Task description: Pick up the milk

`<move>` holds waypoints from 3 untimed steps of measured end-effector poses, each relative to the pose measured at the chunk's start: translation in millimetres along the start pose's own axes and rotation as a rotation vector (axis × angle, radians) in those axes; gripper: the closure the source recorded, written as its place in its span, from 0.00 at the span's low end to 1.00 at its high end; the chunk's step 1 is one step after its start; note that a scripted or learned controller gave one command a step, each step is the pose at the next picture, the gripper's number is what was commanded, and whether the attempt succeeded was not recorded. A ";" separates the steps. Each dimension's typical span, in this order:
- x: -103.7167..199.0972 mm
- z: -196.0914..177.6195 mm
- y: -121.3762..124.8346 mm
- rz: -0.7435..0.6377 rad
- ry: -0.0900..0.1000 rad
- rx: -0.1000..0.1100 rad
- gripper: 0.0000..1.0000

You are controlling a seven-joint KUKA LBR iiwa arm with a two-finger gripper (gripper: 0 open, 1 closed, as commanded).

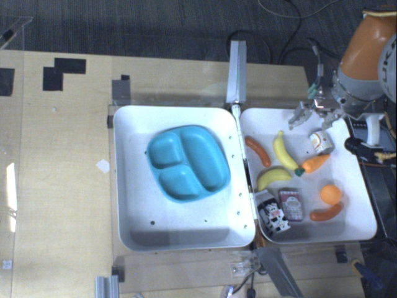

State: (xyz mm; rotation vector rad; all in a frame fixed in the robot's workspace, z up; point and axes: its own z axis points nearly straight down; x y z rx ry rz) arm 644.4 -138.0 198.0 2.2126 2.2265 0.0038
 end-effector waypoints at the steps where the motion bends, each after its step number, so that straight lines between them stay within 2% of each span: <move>1: 38.1 77.2 25.4 0.089 0.000 0.000 0.00; 2: -19.6 86.8 11.3 0.152 0.001 -0.003 0.00; 3: 25.7 68.0 25.9 0.266 0.000 -0.002 0.00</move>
